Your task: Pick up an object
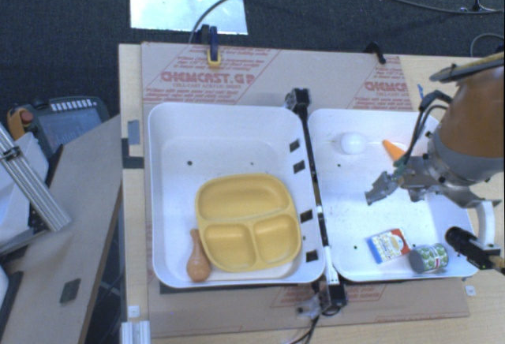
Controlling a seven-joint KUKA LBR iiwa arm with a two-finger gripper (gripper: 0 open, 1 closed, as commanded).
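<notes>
Small can (pixel 428 257) and carton (pixel 388 244) are lying near the right bin's (pixel 347 208) front edge, while farther back the hand (pixel 380 188) is hovering, its spread impossible to tell, and should be descending squarely over one item.

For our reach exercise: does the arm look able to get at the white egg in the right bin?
Probably yes: the egg lies bare on the bin floor, apart from the carrot, and the pincer hangs nearby.

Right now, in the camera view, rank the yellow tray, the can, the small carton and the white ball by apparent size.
1. yellow tray
2. small carton and can, too alike to rank
3. white ball
</notes>
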